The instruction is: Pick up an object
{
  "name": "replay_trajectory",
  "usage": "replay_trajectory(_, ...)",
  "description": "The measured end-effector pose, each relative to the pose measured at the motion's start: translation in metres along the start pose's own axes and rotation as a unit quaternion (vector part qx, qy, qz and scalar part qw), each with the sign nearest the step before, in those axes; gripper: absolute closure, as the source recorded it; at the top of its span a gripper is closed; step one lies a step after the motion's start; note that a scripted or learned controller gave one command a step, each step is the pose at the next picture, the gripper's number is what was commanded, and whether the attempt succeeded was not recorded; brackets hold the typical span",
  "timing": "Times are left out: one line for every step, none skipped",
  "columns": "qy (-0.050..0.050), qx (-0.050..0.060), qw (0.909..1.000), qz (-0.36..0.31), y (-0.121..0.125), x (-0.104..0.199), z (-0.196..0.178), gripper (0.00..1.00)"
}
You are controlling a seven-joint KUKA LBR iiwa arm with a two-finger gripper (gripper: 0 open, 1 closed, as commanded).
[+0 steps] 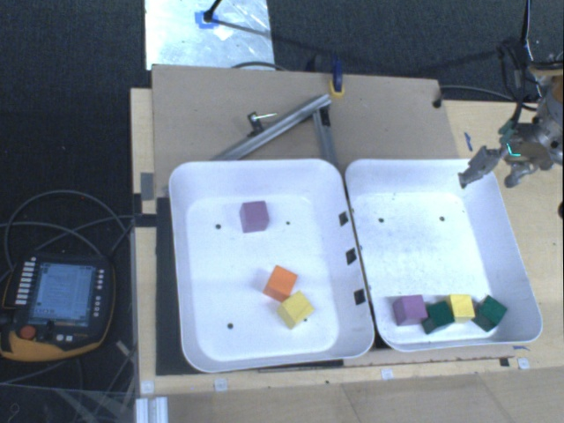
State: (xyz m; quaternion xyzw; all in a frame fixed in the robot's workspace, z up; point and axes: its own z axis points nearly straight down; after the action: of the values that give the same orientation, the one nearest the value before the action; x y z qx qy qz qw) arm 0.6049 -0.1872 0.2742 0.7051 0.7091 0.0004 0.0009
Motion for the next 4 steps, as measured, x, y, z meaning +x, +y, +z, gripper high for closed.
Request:
replay_trajectory(0.000,0.000,1.0000,0.000,0.000,0.000,0.000,0.00)
replay_trajectory(0.000,0.002,1.0000,0.000,0.002,0.008,0.046,0.00)
replay_trajectory(0.001,0.002,1.0000,0.000,0.009,0.016,0.097,0.00)
replay_trajectory(0.001,0.002,1.0000,0.000,0.008,0.024,0.143,0.00)
